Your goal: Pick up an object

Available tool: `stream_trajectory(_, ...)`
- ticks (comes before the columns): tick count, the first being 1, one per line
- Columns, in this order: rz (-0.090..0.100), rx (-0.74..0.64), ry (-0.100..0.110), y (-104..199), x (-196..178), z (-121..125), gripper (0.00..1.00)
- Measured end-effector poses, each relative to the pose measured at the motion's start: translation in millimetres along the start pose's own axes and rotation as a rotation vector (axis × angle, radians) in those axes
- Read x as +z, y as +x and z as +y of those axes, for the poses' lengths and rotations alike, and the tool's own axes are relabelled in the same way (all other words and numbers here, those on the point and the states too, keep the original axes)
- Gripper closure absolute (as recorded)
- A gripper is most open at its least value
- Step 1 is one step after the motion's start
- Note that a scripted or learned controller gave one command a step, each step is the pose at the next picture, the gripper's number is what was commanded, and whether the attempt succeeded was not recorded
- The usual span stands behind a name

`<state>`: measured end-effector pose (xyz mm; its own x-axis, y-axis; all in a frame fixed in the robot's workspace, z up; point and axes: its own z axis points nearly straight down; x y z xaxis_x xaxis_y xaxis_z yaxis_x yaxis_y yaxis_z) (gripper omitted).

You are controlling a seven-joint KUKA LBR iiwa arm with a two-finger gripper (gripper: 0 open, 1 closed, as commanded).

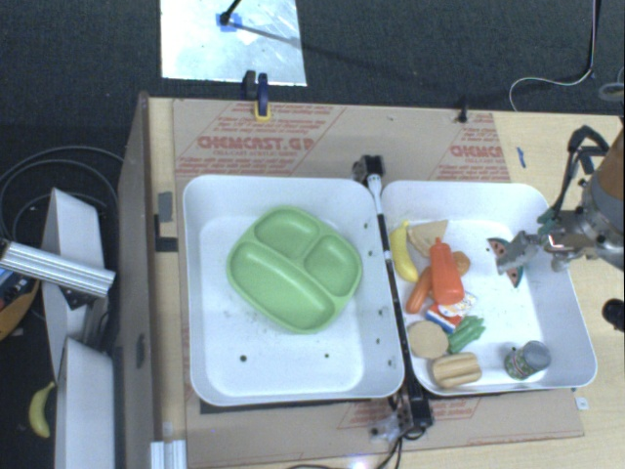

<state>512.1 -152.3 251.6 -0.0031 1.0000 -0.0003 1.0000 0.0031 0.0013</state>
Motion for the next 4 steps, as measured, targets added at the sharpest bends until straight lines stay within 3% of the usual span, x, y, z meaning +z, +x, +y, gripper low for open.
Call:
stream_trajectory(1, 0.002, -0.007, -0.001, 63.5, 95.2, 60.8, 0.00)
stream_trajectory(2, 0.000, 0.003, 0.002, 41.8, 170.7, 67.3, 0.00)
stream_trajectory(3, 0.001, 0.003, 0.003, 44.2, 167.8, 35.6, 0.00)
stream_trajectory(4, 0.000, 0.001, -0.002, 44.3, 157.2, 37.8, 1.00)
